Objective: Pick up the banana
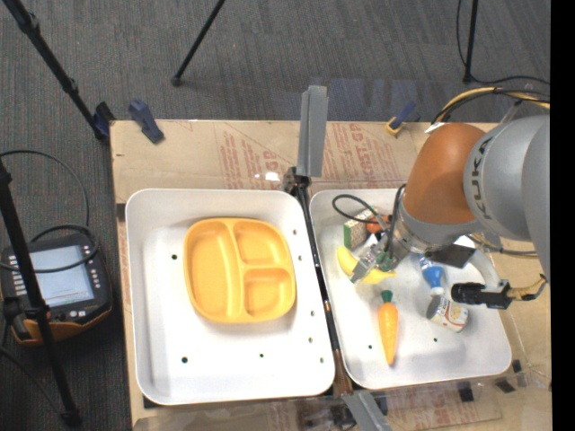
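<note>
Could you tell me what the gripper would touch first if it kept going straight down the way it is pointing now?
Most likely the banana: the gripper points down right at its yellow body in the right bin. Depth is unclear from above, so contact cannot be judged.

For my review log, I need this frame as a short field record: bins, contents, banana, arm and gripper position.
left bin: holds a yellow divided plate
right bin: holds banana, carrot, small bottle and other small items
banana: near the bin's left side, partly covered by the gripper
carrot: just below the banana, lying lengthwise
small bottle: right of the carrot
gripper: down at the banana
grasp: cannot tell
</note>
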